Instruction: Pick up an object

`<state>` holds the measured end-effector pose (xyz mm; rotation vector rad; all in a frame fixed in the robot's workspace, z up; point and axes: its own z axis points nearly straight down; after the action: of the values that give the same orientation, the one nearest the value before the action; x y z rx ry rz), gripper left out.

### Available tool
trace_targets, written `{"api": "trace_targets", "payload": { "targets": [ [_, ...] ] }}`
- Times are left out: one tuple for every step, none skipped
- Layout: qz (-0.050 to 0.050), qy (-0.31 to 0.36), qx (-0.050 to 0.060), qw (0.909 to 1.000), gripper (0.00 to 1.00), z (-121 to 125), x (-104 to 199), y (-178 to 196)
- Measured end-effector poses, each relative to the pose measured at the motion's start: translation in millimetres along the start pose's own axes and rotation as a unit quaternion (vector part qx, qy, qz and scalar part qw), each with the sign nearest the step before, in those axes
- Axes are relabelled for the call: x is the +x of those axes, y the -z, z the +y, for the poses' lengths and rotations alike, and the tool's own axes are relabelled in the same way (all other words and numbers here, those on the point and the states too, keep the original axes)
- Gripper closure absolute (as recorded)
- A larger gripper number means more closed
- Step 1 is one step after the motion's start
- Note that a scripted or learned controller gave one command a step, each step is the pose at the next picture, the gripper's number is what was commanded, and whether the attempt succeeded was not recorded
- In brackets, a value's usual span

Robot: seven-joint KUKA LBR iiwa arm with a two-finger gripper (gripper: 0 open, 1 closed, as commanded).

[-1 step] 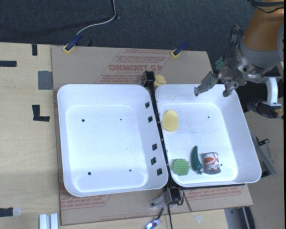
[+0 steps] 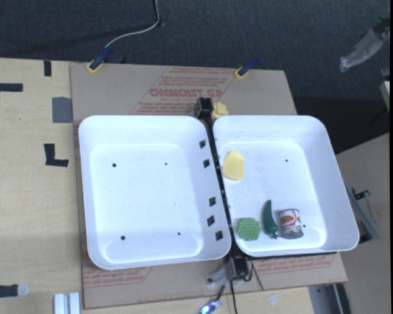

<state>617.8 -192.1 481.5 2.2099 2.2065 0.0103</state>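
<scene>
Four candidates sit in the right bin (image 2: 314, 136): pale yellow piece (image 2: 234, 165) near the divider, green round object (image 2: 248, 227), dark green curved item (image 2: 268, 218) touching a red-and-white can (image 2: 289, 223). Best target looks like the yellow piece, well apart from the others. Gripper (image 2: 363, 50) sits far upper right, blurred; cannot tell its state; nothing visibly held.

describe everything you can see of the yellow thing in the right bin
The yellow object is a small, pale, rounded piece, slightly taller than wide, smooth and matte like soft plastic or foam. It lies flat on the floor of the right bin, near its left wall beside the divider between the bins, apart from the other items, touching only the bin.
</scene>
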Motion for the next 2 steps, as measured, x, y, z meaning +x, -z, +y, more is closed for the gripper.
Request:
{"api": "trace_targets", "payload": {
  "targets": [
    [0.002,0.002,0.009,1.0000,1.00,0.4,3.6,-0.9],
    [0.004,0.002,0.006,1.0000,1.00,-50.1,19.7,59.2]
  ]
}}
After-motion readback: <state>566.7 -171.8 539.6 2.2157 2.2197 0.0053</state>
